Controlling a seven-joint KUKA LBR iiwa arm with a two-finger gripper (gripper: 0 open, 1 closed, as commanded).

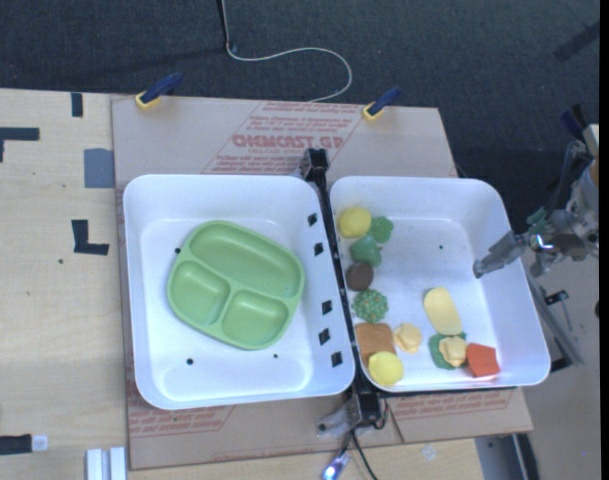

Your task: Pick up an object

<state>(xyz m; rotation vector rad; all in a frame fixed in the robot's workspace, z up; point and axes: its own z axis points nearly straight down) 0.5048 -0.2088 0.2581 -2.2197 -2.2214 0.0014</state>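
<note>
The right bin [464, 200] holds several toy foods. Along its left wall lie a yellow lemon [354, 220], green leafy pieces [381, 231], a brown ball [359, 275], a green broccoli [370, 305], a tan bread slice [374, 338] and a yellow ball [385, 369]. Toward the front right sit a pale yellow piece [442, 310], a small yellow piece [408, 337], a green-and-yellow piece [448, 350] and an orange-red block [482, 360]. My gripper [484, 264] reaches in over the bin's right wall, tip pointing left, above bare floor and apart from every toy.
In the left bin [144, 208] a green divided plate [234, 283] lies tilted. A black divider clip [314, 163] joins the bins at the back. Both stand on cardboard [284, 133] clamped at the rear, and a white cable [284, 53] loops behind.
</note>
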